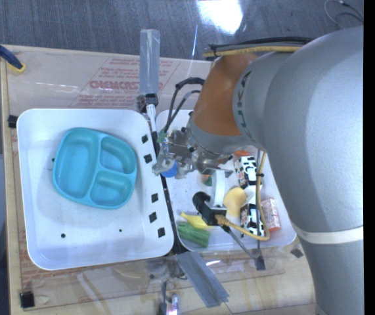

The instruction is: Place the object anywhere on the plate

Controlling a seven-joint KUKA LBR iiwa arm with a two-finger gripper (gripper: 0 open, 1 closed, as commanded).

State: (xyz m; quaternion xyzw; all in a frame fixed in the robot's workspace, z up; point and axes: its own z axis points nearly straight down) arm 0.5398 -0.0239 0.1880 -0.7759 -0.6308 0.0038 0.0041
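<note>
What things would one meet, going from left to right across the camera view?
Blue clamp → left white bin → blue divided plate → claw → green object → yellow object → red packet.

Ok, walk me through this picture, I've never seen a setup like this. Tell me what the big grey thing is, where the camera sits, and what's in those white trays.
The big grey shape with the orange band is a robot arm, reaching in from the right. One fixed camera looks down on the bench at a slant. The bench carries two shallow white bins. The left bin holds a blue divided plate, with nothing on it. The right bin holds a jumble of small items, among them a green object, a yellow one and a small printed packet. The arm's gripper hangs low at the right bin's left edge, near something small and blue. Whether it holds anything can't be told from here.
</note>
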